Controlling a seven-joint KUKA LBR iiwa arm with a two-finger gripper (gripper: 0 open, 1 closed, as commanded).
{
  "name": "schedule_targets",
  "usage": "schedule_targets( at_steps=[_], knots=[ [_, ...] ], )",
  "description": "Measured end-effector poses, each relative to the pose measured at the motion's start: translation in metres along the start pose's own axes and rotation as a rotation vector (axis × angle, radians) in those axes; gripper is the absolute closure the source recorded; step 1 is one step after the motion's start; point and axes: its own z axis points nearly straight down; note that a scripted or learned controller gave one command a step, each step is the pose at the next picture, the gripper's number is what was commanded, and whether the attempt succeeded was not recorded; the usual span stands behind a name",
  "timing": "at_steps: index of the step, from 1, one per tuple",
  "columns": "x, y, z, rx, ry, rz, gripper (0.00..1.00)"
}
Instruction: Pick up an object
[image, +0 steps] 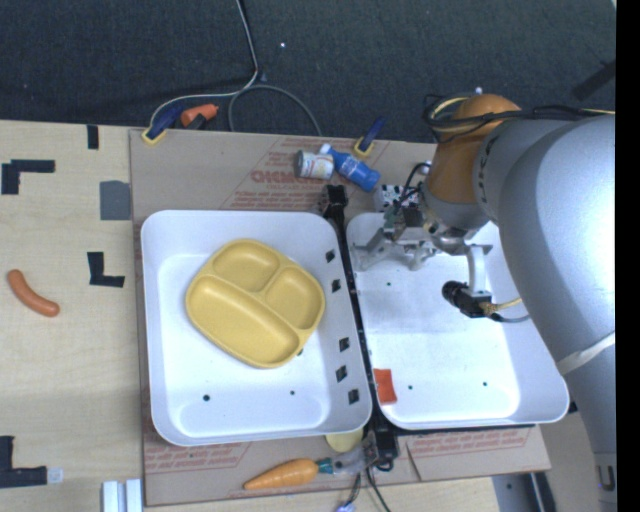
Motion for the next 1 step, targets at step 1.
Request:
schedule_targets(
  at_steps=[1],
  knots=[
    [-0.0108,0.0107,-0.0048,0.002,0.004,0.0,0.0]
  ],
)
